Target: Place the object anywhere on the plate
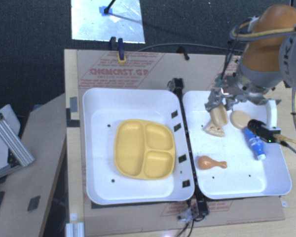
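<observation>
Beige bread-like object [218, 120] is lying in the right bin [246, 184], the gripper [218, 101] hovering just above it; finger state hidden. Yellow plate [144, 148] is waiting in the left bin [99, 132].

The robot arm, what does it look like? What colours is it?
The arm is grey metal with a big, round orange band above its wrist. Thin cables loop over the orange part. At its end sits a small grey gripper with a tiny red light glowing nearby.
</observation>
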`<action>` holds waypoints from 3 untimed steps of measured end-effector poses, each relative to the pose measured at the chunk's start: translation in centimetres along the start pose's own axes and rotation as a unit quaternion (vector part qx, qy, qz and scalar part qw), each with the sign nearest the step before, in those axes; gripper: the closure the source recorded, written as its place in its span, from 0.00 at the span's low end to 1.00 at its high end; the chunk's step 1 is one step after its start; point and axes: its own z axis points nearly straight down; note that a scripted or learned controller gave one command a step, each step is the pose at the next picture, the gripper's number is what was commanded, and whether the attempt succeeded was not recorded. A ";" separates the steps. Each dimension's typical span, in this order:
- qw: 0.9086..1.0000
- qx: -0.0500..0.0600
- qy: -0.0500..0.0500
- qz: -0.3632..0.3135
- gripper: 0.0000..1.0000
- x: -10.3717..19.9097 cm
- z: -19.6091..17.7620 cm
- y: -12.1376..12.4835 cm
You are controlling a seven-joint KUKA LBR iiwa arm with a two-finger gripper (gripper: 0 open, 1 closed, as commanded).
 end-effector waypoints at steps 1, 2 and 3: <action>1.000 0.000 0.000 0.000 1.00 4.4 -0.1 2.3; 1.000 0.002 0.000 0.000 1.00 9.5 2.1 3.9; 1.000 0.000 0.000 0.000 1.00 14.2 1.9 6.4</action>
